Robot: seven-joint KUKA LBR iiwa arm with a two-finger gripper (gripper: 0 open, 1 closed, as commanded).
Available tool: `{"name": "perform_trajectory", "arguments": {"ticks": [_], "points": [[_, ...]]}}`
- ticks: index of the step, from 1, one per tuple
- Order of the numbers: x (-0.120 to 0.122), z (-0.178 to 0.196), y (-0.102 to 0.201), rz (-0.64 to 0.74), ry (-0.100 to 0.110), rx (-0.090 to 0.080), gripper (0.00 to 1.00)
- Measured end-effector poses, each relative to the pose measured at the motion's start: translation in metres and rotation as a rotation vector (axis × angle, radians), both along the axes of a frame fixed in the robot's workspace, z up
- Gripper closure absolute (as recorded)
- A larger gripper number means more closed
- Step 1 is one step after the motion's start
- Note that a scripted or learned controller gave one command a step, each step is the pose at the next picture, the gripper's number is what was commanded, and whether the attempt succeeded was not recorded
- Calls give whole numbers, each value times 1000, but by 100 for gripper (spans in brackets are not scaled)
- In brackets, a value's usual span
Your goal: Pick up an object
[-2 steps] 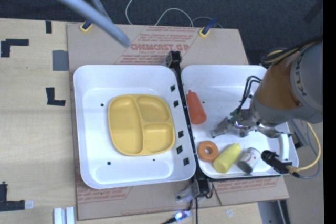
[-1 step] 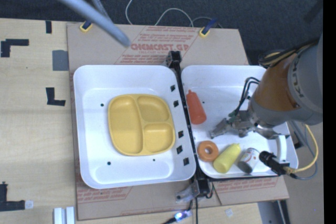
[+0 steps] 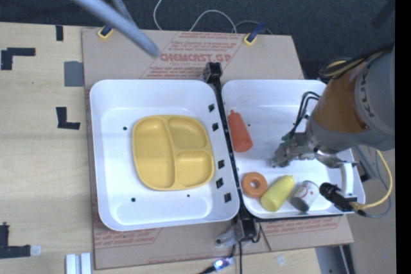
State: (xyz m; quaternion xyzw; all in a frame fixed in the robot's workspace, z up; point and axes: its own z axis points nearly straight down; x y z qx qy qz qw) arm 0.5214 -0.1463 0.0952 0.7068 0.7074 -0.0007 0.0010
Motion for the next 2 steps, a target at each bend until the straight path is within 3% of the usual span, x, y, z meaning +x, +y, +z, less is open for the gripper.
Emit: {"name": "perform_trajectory", "arguments": {"ticks": [2], "points": [[-3, 98, 8, 1, -3, 2, 100]]}}
